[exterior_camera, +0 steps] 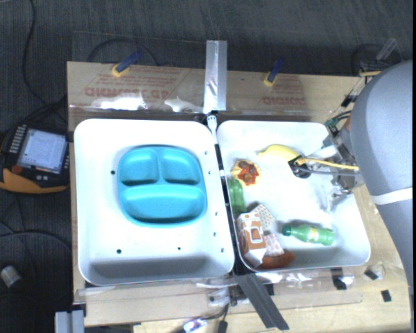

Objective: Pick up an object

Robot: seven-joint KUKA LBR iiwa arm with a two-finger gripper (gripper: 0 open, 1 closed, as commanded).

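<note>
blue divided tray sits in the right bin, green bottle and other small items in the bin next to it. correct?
Not quite. The camera view shows the blue divided tray in the left bin, alone there. The green bottle and the other small items, including a yellow banana-like piece, lie in the right bin, beside it.

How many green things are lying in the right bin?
2. A green bottle lies near the front of the right bin, and a darker green object lies against its left wall. Others may be hidden under the arm.
</note>
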